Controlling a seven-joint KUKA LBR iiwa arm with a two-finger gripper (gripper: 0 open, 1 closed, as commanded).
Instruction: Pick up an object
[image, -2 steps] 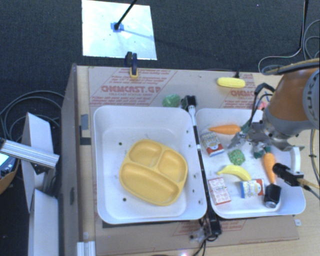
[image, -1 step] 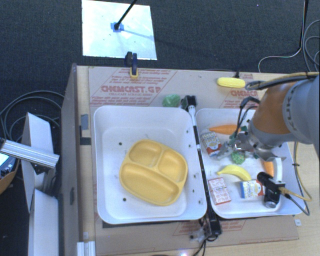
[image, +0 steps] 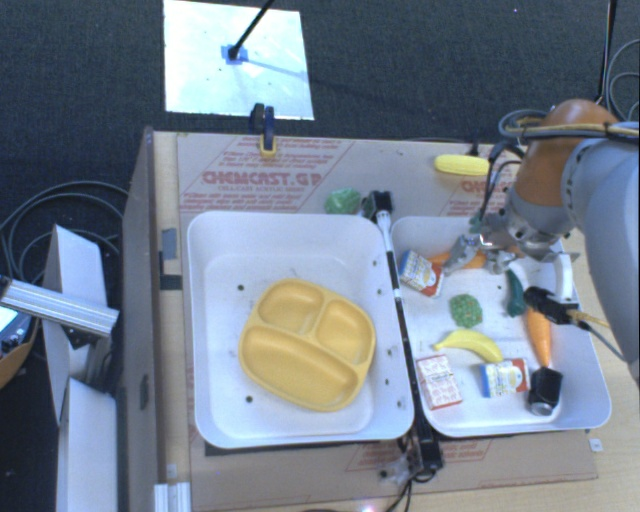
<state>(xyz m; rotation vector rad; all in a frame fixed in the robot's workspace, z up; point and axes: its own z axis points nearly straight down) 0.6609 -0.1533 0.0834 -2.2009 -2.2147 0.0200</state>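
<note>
My pincer (image: 463, 254) is low in the right bin (image: 598, 400), up past the banana (image: 471, 345), and I cannot tell if it is wide or narrow. I cannot see anything held in it. Its tip is just beside an orange bit (image: 444, 263), and that bit touches a small box (image: 419, 272), up and to the left of the banana. A green lump (image: 465, 309) sits just above the banana. A red and white card (image: 438, 381) lies just below the banana on its left. A blue and white box (image: 503, 378) lies just below it on its right. A carrot (image: 539, 338) lies to the right of the banana, and a black can (image: 543, 391) sits past the carrot's low end. A dark green thing (image: 515, 291) is up and to the right of the banana, near my arm. Well to the left of the banana is the left bin (image: 210, 330), with a yellow plate (image: 308, 343) in it. Far above the banana, out on the board, lie a yellow thing (image: 461, 165) and a green ball (image: 343, 202).
</note>
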